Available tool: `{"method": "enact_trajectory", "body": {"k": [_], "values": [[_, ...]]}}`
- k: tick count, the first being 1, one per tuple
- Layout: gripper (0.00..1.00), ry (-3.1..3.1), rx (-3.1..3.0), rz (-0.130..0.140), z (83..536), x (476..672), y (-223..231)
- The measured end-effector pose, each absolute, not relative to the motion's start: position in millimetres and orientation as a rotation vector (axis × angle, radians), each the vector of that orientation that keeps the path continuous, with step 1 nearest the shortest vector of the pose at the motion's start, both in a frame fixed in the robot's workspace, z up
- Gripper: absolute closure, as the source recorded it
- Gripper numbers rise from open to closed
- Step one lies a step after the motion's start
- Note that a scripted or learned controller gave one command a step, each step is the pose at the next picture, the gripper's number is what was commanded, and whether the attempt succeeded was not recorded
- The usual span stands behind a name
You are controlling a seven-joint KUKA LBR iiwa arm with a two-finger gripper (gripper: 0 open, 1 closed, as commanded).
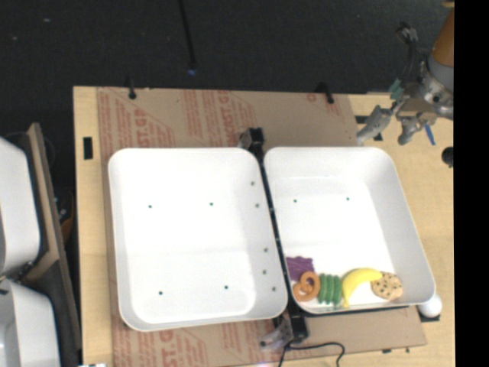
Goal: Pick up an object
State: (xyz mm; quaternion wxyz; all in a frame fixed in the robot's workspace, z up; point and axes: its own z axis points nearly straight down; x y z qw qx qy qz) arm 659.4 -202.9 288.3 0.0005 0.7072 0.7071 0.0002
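Beyond the right bin's (405, 197) far corner | my gripper (390, 127) hangs spread open, holding nothing | risk: banana (359, 280), cookie (387, 286), pretzel (307, 287) crowd the wall opposite it; I'd likely snag two.

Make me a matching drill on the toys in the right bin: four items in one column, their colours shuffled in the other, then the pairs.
All four lie along the near wall of the right bin.

Things:
1. banana
2. pretzel
3. grapes
4. ridged piece between pretzel and banana

Colours:
A. purple
B. green
C. yellow
D. orange-brown

Pairs: 1-C, 2-D, 3-A, 4-B
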Motion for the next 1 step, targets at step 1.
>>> {"method": "enact_trajectory", "body": {"k": [1], "values": [[0.0,2.226,2.231,-0.01,138.5,648.9,-222.7]]}}
